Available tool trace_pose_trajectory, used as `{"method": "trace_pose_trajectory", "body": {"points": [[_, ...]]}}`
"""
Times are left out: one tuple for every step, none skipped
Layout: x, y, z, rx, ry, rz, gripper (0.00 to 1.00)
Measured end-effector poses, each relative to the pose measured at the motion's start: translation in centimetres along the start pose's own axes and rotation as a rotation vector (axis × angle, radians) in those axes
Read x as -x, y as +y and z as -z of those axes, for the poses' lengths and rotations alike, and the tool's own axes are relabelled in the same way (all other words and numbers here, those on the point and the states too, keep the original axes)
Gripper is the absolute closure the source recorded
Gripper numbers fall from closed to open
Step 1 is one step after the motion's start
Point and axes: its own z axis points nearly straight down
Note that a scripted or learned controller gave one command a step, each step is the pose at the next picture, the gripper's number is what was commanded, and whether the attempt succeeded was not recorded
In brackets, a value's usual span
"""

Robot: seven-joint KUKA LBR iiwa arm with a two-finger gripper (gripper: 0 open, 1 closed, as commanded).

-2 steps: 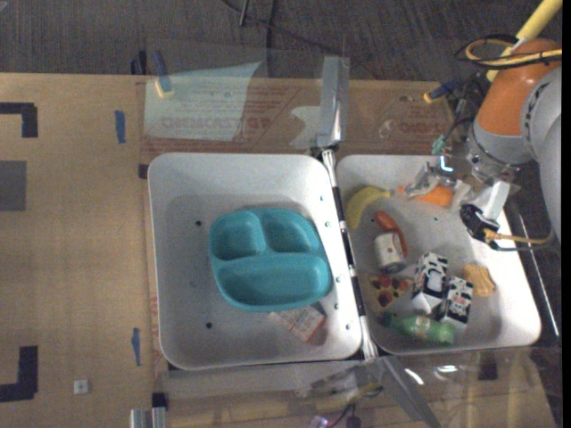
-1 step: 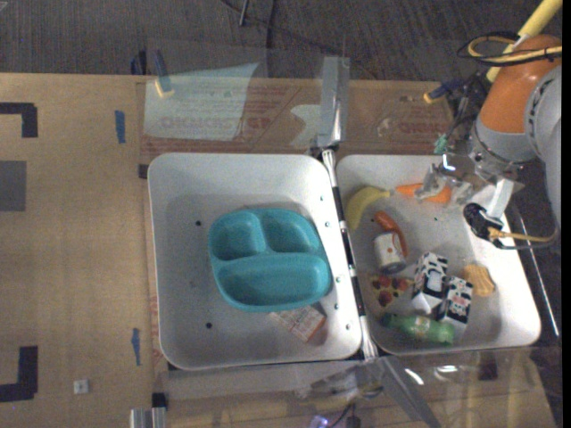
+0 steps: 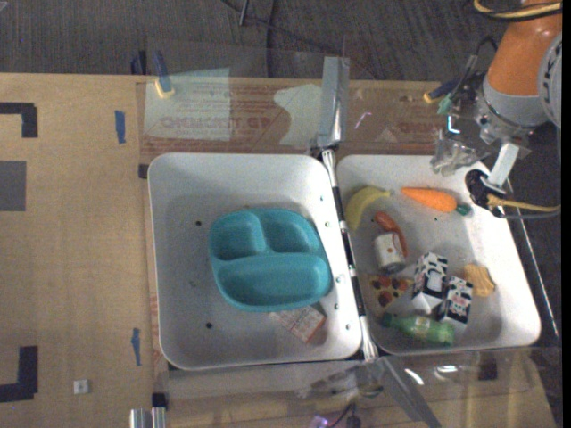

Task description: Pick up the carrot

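The carrot (image 3: 431, 200), orange with a small green end, lies in the right bin (image 3: 517, 266) near its far edge, pointing left to right. My gripper (image 3: 452, 157) hangs above the bin's far rim, just up and to the right of the carrot, apart from it. The arm with its orange band (image 3: 526, 56) comes in from the upper right.
A yellow banana (image 3: 364, 205), a small can (image 3: 389, 250), two black-and-white cartons (image 3: 443, 288), a green bottle (image 3: 419, 328) and a tan piece (image 3: 482, 280) share the right bin. A teal divided plate (image 3: 268, 259) sits in the left bin (image 3: 178, 194). A yellow cable (image 3: 526, 208) trails by the right rim.
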Motion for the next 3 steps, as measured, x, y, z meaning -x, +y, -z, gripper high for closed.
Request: {"method": "trace_pose_trajectory", "body": {"points": [[0.0, 0.0, -0.1, -0.002, 0.000, 0.000, 0.00], [1.8, 0.5, -10.2, -0.004, 0.000, -0.052, 0.00], [4.9, -3.6, -10.2, 0.000, 0.002, -0.244, 0.00]]}}
